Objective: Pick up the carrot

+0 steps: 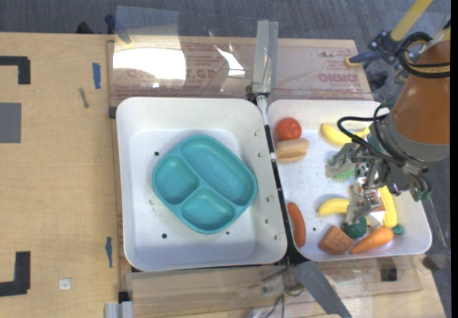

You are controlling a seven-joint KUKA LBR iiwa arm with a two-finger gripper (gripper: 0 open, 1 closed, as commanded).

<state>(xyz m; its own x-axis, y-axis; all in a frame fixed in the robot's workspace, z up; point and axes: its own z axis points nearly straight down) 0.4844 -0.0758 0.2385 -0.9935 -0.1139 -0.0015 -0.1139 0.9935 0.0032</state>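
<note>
- Right bin (315, 112), frame's right half, holds the toy food.
- Arm's gripper (360, 210) hangs low at lower right; finger state I cannot tell.
- Carrot (373, 239) lies just below it, apparently ungrasped; approach step, next descend onto the carrot.

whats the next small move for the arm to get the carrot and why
Probably a short shift toward the bin's near right corner, then a descent. The pincer hangs just left of the carrot, nearer its green top, and the carrot lies crowded by the brown wedge and corn cob, so centring over the orange body looks safer.
</note>
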